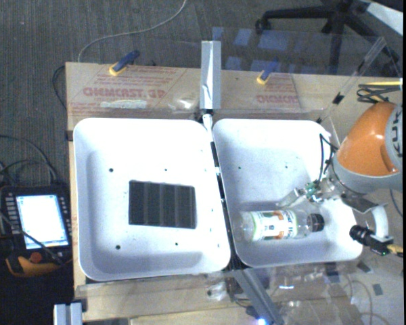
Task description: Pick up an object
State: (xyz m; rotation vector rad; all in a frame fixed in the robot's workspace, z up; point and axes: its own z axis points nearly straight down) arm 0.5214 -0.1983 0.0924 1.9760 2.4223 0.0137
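Note:
A clear plastic bottle [279, 225] with an orange and white label and a black cap lies on its side near the front wall of the right bin [271, 147], cap pointing right. My gripper [300, 196] hangs just above and behind the bottle's cap end, under the orange wrist band [367, 146]. Nothing shows in its grasp. A flat black ribbed rectangle [162, 204] lies in the middle of the left bin [101, 147].
The arm's grey and orange body covers the right bin's right edge. A metal post [210, 73] stands behind the joint between the bins. A lit handheld screen [37, 222] sits on the floor to the left.

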